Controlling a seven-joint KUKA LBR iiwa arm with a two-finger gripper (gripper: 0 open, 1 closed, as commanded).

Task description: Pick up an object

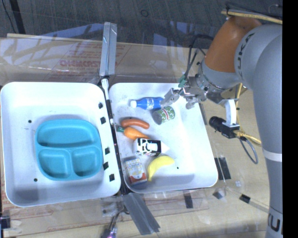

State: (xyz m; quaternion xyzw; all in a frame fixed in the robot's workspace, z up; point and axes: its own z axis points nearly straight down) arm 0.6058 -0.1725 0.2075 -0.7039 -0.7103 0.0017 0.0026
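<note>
Six items sit in rt bin, none lifted yet. Gripper hangs just above green can beside blue bottle; fingers spread, holding nothing. Descent, grasp & lift all remain.

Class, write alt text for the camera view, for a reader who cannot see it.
A grey arm's claw hovers by a blue bottle and green can in the right bin, which also holds carrots and a banana. The left bin holds a blue tray.
</note>
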